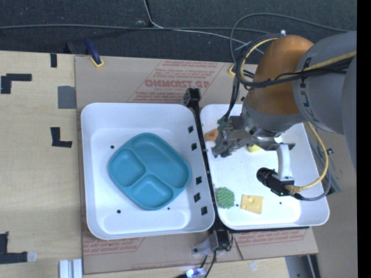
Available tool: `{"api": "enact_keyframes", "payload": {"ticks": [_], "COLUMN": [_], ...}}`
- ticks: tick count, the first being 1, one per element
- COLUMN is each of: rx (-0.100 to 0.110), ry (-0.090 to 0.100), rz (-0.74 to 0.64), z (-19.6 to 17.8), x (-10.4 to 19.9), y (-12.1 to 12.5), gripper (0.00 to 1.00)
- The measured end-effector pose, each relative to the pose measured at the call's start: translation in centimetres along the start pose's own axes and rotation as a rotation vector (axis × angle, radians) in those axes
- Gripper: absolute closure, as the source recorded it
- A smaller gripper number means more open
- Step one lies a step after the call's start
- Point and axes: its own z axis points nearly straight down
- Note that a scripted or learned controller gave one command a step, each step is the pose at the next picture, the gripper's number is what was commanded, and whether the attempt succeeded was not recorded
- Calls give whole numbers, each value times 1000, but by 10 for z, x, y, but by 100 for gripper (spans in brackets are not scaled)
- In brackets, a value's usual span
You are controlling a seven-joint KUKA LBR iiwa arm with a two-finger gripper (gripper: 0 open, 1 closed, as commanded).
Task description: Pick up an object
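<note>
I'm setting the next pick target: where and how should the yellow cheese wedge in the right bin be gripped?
Grip the cheese wedge across its two long straight sides, coming straight down from above. It seems to lie flat on the right bin floor, so only a top approach reaches it. The green ball lies apart to its left, so the hand probably has room there; the near wall is close, so line the fingers up along it.

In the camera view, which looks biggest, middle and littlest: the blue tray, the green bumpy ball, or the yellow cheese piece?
1. The blue tray, by far the biggest.
2 and 3. The yellow cheese piece and the green bumpy ball look nearly the same size, so I would not rank them.
</note>
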Motion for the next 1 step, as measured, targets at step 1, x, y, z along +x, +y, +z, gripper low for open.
{"api": "enact_keyframes", "payload": {"ticks": [1], "rx": [2], "ry": [0], "rz": [-1], "z": [15], "x": [52], "y": [2], "gripper": [100]}}
